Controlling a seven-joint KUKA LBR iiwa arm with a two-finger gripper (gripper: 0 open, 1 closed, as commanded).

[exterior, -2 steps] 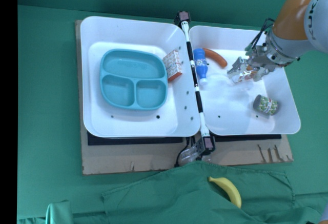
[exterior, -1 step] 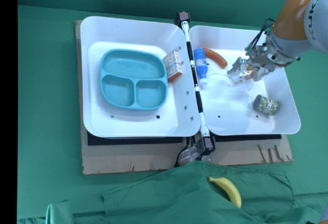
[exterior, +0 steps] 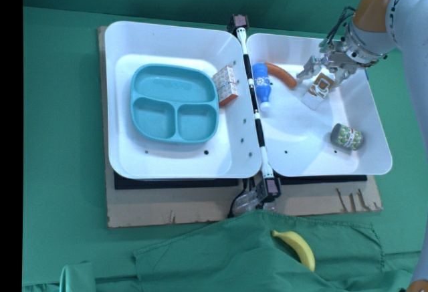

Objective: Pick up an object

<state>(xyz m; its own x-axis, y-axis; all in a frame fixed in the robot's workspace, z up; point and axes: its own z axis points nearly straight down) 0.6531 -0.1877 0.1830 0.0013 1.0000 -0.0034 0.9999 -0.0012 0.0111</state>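
Green-covered bench (exterior: 60,117) — brown cardboard sheet (exterior: 154,209) on it, two white bins side by side on top: left bin (exterior: 167,37), right bin (exterior: 374,150). Rumpled green cloth (exterior: 221,257) at front edge — banana (exterior: 297,247) on it.

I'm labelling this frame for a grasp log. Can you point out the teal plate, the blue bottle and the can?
Teal plate (exterior: 175,102): camera view, on its middle divider.
Blue bottle (exterior: 261,80): camera view, on its body.
Can (exterior: 347,137): camera view, on its label side.

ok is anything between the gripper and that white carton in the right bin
Nothing visible. The gripper hangs right over the white carton, at its upper end. The sausage and blue bottle lie off to the side, the can nearer the camera.
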